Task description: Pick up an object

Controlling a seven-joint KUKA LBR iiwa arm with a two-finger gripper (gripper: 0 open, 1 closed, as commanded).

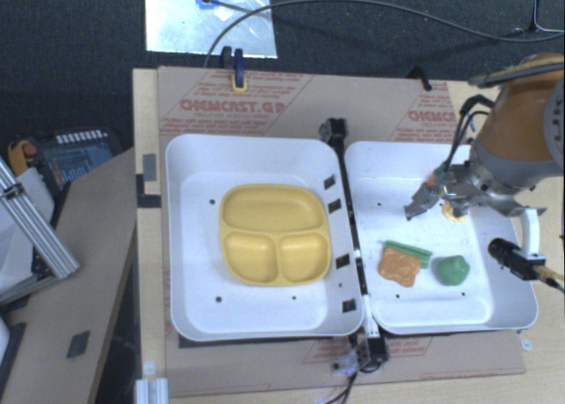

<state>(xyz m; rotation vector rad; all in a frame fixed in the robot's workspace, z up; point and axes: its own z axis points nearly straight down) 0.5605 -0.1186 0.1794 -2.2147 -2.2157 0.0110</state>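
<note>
You can't tell how the claw point(422, 206) stands: its tip is a small dark blur over the right bin point(415, 318), with something yellowish point(455, 211) tucked beside it, too small for you to identify. The arm point(521, 133) is cut off by the right edge. The orange object point(399, 266) overlaps the green strip point(408, 251), hiding part of it. At the far left, the blue device point(75, 153) and metal rail point(35, 226) are cropped, and the device's markings are too small for you to read.
</note>
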